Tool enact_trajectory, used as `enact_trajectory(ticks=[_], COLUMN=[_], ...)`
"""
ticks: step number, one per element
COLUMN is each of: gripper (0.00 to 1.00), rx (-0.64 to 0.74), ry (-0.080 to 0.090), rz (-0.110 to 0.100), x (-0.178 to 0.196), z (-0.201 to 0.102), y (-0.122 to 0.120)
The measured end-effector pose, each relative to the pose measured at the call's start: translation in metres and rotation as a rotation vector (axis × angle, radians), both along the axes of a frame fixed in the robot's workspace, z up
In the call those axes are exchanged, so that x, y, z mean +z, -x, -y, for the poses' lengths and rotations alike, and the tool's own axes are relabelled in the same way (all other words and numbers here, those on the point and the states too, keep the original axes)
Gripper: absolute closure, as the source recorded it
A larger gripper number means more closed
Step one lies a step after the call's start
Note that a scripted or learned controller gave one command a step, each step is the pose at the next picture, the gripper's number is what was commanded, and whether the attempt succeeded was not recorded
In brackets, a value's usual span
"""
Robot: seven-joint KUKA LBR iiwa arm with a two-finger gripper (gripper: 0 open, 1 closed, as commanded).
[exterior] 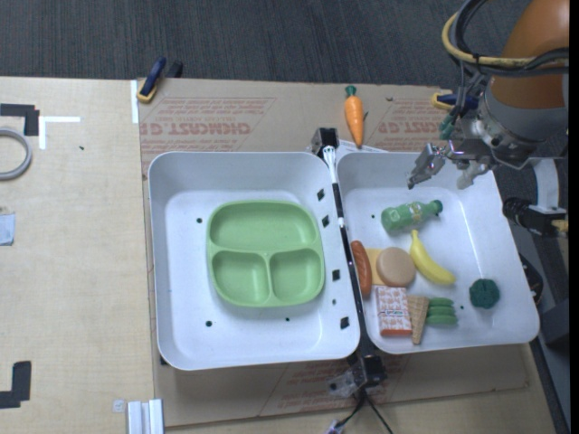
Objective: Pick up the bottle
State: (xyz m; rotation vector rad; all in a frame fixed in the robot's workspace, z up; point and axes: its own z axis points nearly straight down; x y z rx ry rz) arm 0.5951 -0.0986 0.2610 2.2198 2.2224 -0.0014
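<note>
A green bottle [410, 214] lies on its side in the upper part of the right bin [507, 333], cap pointing right. My gripper [445, 170] hangs above the bin's far edge, up and to the right of the bottle. Its two fingers are spread apart with nothing between them.
In the right bin with the bottle lie a banana [429, 261], a hot dog [362, 268], a round bun [395, 267], a red-and-white carton [393, 311], a green bean pod [441, 311] and a dark green ball [485, 293]. The left bin [172, 269] holds a green divided plate [266, 254]. A toy carrot [354, 114] lies behind the bins.
</note>
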Motion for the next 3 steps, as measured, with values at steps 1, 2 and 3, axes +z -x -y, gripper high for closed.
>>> enact_trajectory(ticks=[1,2,3], gripper=[0.00,1.00,1.00], rx=[0.094,0.091,0.028], ry=[0.000,0.001,-0.001], rz=[0.001,0.003,-0.001], x=[-0.169,-0.158,-0.062], z=[0.022,0.023,-0.019], y=[-0.005,-0.005,0.062])
